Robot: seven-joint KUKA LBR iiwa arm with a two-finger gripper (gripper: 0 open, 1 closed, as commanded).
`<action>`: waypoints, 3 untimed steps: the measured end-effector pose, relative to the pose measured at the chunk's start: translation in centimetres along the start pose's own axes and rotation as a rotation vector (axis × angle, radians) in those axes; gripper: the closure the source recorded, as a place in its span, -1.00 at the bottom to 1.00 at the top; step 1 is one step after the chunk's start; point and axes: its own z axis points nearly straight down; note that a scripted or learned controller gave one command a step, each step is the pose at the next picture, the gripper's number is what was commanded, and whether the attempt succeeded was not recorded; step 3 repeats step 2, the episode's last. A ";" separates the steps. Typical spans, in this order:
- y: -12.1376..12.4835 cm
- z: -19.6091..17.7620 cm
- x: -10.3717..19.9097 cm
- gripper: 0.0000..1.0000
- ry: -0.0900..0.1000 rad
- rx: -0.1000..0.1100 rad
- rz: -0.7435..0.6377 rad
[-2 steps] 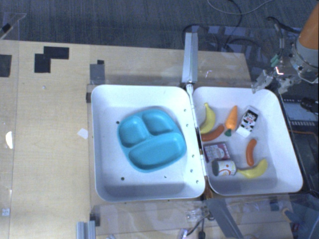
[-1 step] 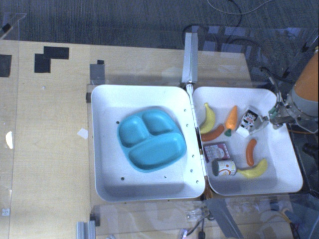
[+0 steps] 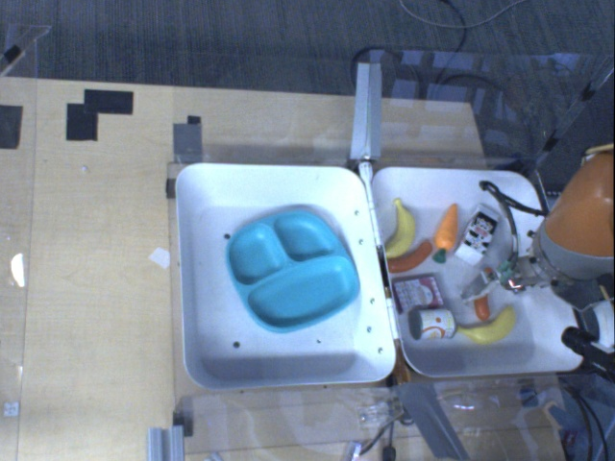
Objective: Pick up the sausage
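The pale wooden desk (image 3: 96, 257) carries two shallow white bins side by side. The left bin (image 3: 202, 353) holds a blue three-compartment plate (image 3: 291, 269) near its middle. Just past the divider, the right bin (image 3: 538, 353) is crowded: a yellow banana (image 3: 402, 229) curves along its 9 o'clock wall, and the sausage (image 3: 411, 255), reddish-brown, lies just below it, touching the banana's lower end and angling up toward a carrot (image 3: 447, 229) at its 2 o'clock. At 6 o'clock from the sausage sits a dark red packet (image 3: 415, 289), then a small can (image 3: 434, 324) on its side, with a second banana (image 3: 492, 327) stretching toward 3 o'clock from the can. A white box (image 3: 478, 232) rests near the carrot's 3 o'clock. The jaws (image 3: 504, 279) hang over the bin's right half, well apart from the sausage, beside a small red piece (image 3: 482, 307); whether they are open or closed I cannot tell. The grey arm (image 3: 586, 229) with its orange band enters from 3 o'clock.
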 end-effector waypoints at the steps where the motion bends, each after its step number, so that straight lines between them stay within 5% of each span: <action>1: 0.3 -1.2 0.0 1.00 -0.002 -0.007 -0.002; 2: 0.5 -13.7 7.8 1.00 0.001 0.002 -0.213; 3: 0.5 -13.7 7.8 1.00 0.001 0.002 -0.213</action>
